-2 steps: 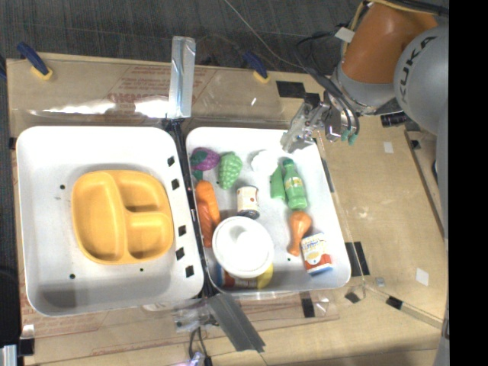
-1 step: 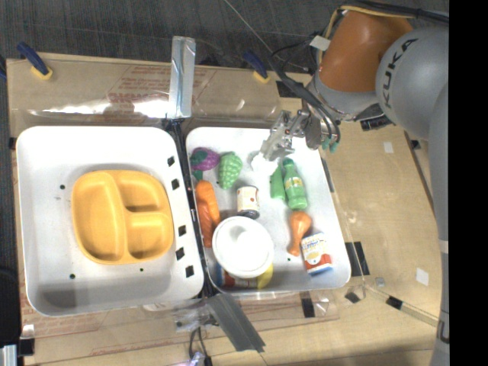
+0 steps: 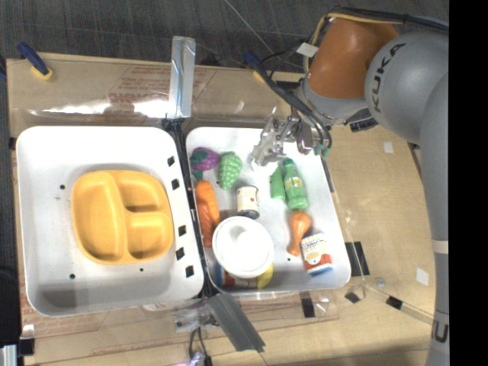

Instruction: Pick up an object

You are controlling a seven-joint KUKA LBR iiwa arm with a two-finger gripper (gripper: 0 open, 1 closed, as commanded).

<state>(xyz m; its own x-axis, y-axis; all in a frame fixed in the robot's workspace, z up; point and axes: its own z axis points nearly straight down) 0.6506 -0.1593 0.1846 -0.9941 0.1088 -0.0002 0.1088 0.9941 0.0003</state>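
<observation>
While the gripper (image 3: 268,149) is poised over the right bin (image 3: 335,227), just above the green bottle (image 3: 293,184), nothing is seen between its fingers, which may be parted. A descent onto the bottle is judged next. "KUKA" is read on the arm (image 3: 404,75).

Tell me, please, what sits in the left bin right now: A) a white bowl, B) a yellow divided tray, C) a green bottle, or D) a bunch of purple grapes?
B: the yellow divided tray lies alone in the left bin, while the bottle, bowl and grapes are all in the right bin.
</observation>
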